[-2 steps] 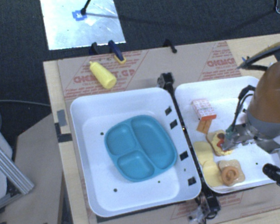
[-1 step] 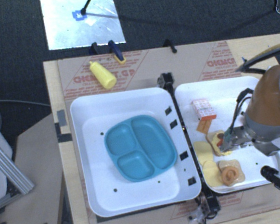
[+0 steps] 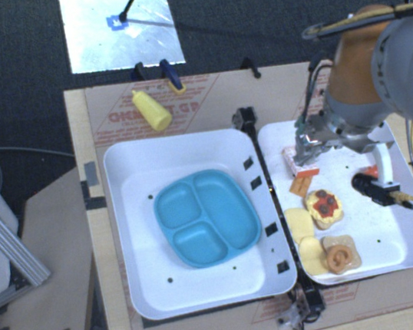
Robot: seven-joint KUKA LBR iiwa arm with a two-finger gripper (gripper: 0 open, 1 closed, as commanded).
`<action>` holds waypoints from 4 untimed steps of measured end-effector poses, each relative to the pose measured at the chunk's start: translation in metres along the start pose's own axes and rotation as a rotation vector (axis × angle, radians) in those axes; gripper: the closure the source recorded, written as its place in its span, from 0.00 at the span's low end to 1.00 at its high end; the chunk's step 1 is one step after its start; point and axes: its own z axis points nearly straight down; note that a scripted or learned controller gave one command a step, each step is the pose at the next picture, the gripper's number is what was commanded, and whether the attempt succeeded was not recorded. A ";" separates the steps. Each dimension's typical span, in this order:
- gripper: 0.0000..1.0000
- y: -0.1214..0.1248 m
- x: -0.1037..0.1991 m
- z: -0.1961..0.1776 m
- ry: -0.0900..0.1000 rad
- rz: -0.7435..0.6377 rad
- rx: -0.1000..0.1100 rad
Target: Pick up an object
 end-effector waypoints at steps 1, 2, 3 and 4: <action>1.00 -0.049 0.019 -0.022 0.002 0.008 0.020; 1.00 -0.098 0.075 0.008 0.003 0.006 0.025; 1.00 -0.098 0.089 -0.157 0.004 0.006 0.000; 1.00 -0.100 0.103 -0.143 0.001 0.009 0.018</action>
